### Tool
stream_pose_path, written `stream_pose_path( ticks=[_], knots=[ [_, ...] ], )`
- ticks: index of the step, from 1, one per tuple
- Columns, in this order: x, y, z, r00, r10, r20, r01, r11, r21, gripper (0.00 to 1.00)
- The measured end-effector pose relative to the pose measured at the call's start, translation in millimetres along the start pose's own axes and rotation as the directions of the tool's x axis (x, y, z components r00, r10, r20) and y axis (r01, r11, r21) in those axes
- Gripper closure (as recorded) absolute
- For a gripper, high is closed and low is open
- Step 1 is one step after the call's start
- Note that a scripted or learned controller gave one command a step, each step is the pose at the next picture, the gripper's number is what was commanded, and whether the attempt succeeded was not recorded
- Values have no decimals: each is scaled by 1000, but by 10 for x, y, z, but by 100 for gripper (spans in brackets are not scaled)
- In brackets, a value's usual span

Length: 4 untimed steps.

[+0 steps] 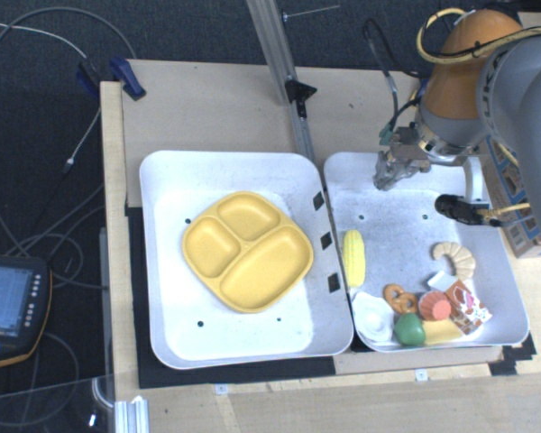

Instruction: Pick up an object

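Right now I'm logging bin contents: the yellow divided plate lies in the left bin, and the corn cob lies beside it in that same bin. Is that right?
Not quite. The yellow divided plate does lie in the left bin, but the corn cob lies in the right bin, close to its left wall. The camera view shows it.

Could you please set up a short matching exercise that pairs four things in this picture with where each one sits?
Things:
1. yellow tray
2. corn cob
3. croissant
4. gripper

Places:
A. near the right bin's right wall
B. above the right bin's far end
C. in the left bin
D. along the right bin's left wall

Pairs: 1-C, 2-D, 3-A, 4-B
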<state>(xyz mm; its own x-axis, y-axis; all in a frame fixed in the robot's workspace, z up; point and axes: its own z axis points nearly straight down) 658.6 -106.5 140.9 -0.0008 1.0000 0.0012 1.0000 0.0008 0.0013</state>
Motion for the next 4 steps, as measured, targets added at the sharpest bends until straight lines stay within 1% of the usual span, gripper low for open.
stream_pose_path(
  ticks=[1, 2, 3, 4],
  knots=[
    [-3, -6, -654, 1000, 0, 3, 0, 1000, -8, 100],
    [1, 5, -780, 1000, 0, 2, 0, 1000, -4, 100],
    [572, -41, -870, 1000, -6, -2, 6, 1000, 2, 100],
    [1099, 44, -985, 1000, -6, -1, 6, 1000, -2, 100]
  ],
)
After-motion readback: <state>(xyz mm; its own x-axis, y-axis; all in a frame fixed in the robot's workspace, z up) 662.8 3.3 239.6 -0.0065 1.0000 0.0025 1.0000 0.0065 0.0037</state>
